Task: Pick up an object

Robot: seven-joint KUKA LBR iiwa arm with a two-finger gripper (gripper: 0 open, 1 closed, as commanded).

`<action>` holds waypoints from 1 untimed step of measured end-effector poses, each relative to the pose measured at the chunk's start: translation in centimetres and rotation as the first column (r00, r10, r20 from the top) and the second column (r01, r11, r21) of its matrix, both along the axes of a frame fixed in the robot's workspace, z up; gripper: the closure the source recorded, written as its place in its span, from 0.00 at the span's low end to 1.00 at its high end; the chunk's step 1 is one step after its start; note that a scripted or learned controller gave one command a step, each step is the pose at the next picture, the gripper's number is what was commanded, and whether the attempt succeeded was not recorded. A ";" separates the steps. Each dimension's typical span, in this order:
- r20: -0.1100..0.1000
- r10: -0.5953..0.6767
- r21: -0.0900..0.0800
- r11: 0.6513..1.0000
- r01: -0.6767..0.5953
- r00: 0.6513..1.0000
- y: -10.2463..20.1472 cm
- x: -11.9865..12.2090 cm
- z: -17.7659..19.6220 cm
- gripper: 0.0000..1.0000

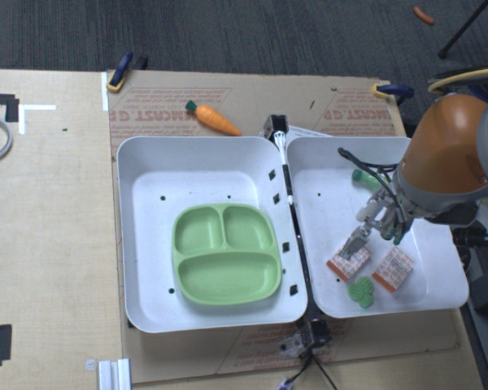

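Two small packets lie in the right bin [439,295], and the one I take for my target is the left packet [349,263], orange-edged with a pale face, near the bin's front. Just in front of it sits a small green piece [361,292], and the second packet [393,268] rests just beside it to the right. My gripper [363,238] hangs right over the left packet's upper edge, tips seemingly at or close to touching it. As for the jaws, I cannot tell from up here whether they are apart or together (the fingers blur into the packet's print), and I see nothing clearly clamped between them.

To do this well, I would judge that the fingers should straddle the packet's narrow side and press down flat before closing, since a thin packet slips easily. The green divided plate [226,254] in the left bin [138,218] and the toy carrot [215,119] on the cardboard behind lie well apart.
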State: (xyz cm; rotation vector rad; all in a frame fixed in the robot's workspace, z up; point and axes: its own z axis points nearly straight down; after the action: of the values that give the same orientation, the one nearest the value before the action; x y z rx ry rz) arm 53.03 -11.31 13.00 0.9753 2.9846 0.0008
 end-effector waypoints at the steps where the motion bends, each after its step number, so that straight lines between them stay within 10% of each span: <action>1: 0.001 -0.015 -0.001 1.000 0.015 1.000 -4.0 4.8 -1.4 0.00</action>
State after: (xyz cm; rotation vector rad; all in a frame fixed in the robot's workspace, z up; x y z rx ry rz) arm 57.79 -15.29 11.62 0.9969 2.9764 0.0004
